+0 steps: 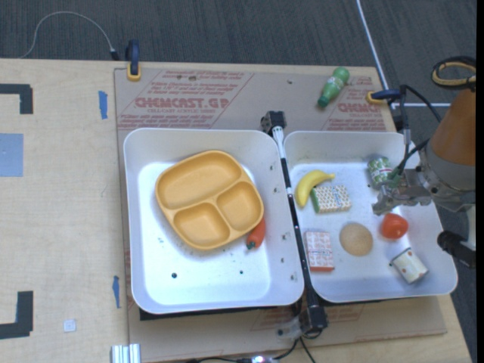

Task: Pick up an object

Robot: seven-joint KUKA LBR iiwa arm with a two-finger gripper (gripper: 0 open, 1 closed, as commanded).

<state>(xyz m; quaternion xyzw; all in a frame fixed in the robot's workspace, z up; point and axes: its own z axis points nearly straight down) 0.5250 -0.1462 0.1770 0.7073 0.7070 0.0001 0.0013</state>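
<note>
**A:** The tool (387,200) sits low in the right bin (446,282), just above the red tomato (393,225) and just beside the green-and-white can (380,169). How far its fingers are parted can't be told from this angle, and nothing is visible between them.

**B:** So nothing looks held. What could spoil the pick?

**A:** Crowding, probably. With the tomato and the can so close, a descent could land between them and nudge both aside. The tomato looks round, so it may roll off.

**B:** And the others?

**A:** The banana (311,184), the patterned block (332,198), the round tan piece (355,239) and the small white cup (408,265) lie apart, easier targets. The bin wall near the arm could also catch the wrist.
</note>
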